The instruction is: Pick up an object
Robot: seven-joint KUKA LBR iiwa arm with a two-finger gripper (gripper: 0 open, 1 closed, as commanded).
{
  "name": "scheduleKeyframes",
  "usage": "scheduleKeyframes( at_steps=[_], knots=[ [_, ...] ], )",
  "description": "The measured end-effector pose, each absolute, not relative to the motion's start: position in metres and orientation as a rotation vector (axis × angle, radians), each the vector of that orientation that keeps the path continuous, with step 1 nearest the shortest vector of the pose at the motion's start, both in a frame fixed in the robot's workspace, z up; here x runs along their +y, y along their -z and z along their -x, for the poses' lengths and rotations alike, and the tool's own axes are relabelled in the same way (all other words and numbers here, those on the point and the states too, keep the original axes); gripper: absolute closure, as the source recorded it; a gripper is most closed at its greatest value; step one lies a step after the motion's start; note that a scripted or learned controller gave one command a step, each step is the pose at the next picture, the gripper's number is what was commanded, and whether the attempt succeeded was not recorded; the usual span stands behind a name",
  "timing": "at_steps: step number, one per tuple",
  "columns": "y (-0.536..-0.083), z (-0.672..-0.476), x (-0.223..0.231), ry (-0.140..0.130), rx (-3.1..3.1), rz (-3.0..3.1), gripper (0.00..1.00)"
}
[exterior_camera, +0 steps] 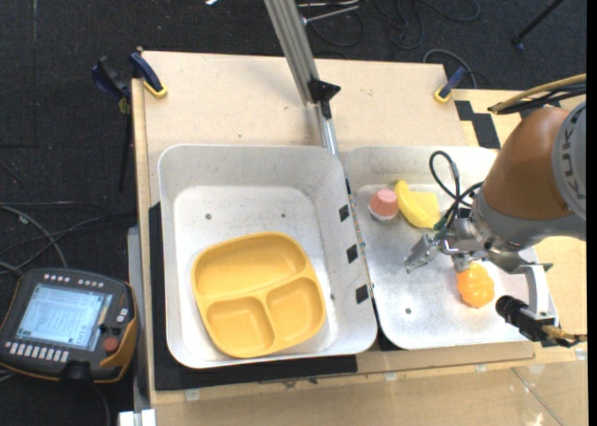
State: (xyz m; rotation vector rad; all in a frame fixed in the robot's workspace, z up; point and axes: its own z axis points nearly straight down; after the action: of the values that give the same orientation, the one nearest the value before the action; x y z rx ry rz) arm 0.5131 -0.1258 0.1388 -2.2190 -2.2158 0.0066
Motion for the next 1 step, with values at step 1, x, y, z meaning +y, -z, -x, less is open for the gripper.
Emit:
scheduleKeyframes(
  at_steps=[1],
  knots=[
    [-0.1521, -0.5155, -0.1256, 0.000, -2.221, 2.222, 1.00]
  ],
)
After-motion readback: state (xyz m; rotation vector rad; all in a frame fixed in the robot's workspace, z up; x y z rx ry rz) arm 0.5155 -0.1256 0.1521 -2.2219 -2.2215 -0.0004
